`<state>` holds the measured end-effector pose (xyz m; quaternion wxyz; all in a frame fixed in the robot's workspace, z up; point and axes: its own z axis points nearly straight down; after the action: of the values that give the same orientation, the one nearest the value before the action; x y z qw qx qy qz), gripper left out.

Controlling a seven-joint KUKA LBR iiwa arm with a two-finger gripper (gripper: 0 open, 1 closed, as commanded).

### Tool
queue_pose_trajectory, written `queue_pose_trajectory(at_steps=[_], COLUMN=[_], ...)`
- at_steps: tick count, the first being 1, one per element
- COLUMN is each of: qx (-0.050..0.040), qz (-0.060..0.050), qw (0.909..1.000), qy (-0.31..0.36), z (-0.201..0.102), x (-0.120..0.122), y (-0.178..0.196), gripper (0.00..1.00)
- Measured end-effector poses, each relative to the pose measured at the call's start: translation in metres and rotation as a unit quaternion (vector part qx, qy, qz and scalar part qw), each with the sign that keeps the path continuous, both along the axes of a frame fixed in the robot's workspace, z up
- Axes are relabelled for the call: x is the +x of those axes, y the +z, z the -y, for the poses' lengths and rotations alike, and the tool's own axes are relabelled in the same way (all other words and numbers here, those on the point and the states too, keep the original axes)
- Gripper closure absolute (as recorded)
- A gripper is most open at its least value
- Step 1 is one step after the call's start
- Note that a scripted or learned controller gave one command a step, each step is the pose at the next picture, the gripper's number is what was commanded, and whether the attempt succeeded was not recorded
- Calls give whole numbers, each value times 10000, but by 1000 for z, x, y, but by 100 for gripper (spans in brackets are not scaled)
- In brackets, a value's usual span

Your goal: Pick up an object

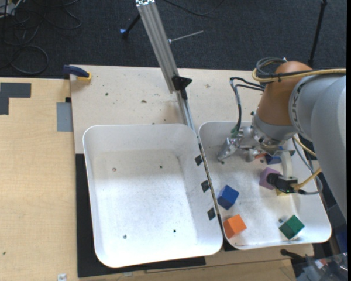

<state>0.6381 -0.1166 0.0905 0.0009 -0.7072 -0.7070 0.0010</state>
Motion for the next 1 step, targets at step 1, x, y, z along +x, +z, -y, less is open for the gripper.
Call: queue_pose_trajectory(at_steps=[1], qx=[6], qz=[-5], qw=[10000], qy=[-16], z=[1], x=[0], y=[10], gripper=[100])
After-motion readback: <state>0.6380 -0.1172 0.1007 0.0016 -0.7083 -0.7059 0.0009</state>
